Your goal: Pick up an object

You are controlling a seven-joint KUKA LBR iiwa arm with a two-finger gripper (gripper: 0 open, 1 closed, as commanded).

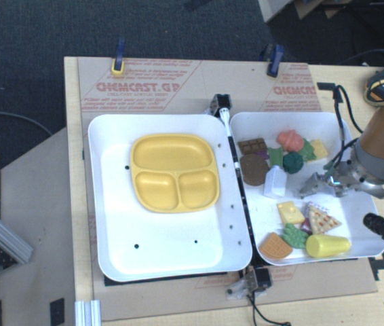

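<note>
**Gripper low over a crowded bin, nothing in hand**

The arm (382, 141) leans in from the right and its gripper (312, 184) hangs low over the right bin (355, 117), pointing toward the middle of the toy food. Whether the tool is spread or pressed together I cannot tell from here; the tip is a grey blur against white plastic. Nothing shows between its tips, so I would say nothing is picked yet.

The candidates all sit in that right bin. Nearest the tip is a white block (274, 180), just to its left, with a brown cookie (252, 169) touching it on the far side. Below lie a yellow cheese piece (290, 212) and a pizza slice (323, 220), then a yellow cylinder (327, 245) and a waffle (275, 247) near the front rim. A pink piece (290, 140) and dark green one (292, 161) sit further back. The left bin (104, 202) bears a yellow divided tray (174, 171).

The risk, as I judge it, is the crowding. The pieces lie touching or nearly so, and a descent between them could nudge one aside or catch two at once. The white block is pale on a pale floor and looks smooth, so it may slip out. The flat slices offer little edge to pinch.
</note>
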